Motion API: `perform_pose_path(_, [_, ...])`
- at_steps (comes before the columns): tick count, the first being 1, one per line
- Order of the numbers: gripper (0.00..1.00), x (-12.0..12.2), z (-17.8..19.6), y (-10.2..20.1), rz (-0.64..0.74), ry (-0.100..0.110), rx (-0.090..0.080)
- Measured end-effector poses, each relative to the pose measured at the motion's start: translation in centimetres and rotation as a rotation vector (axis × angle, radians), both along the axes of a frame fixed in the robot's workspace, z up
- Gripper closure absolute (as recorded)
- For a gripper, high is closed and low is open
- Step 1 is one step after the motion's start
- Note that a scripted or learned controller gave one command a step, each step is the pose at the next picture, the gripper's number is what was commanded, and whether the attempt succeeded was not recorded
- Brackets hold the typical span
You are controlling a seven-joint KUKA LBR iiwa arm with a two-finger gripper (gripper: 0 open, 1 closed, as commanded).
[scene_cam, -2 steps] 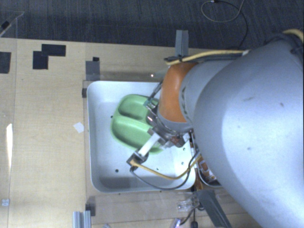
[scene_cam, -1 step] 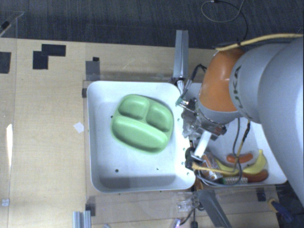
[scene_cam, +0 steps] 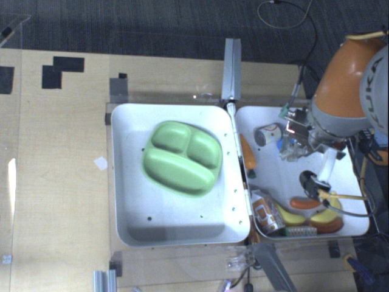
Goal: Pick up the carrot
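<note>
Carrot (scene_cam: 247, 152) lies along the left wall of the right bin (scene_cam: 276, 114), well left of my pincer (scene_cam: 296, 143). Can't tell the pincer's state. I'd shift left, align with the carrot's length, and mind the wall.

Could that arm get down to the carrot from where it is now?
Probably yes. The carrot lies alone along the right bin's left wall, nothing on top. That wall hugs it, so the gripper may struggle for room.
</note>
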State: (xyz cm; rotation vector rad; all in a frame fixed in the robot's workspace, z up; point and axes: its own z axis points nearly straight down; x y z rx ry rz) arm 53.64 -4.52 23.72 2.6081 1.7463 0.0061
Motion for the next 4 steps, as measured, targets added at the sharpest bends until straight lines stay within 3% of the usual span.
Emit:
perform_pose_path(1, [1.00, -4.8, 6.6, -5.2, 0.262, -0.003, -0.003])
perform_pose_path(2, [1.00, -4.9, -4.6, 0.5, 0.566, 0.001, -0.002])
perform_pose_path(3, [1.00, -1.2, -5.3, 4.8, 0.444, 0.001, -0.001])
perform_pose_path(4, [1.00, -4.9, -3.8, 5.4, 0.155, 0.003, 0.000])
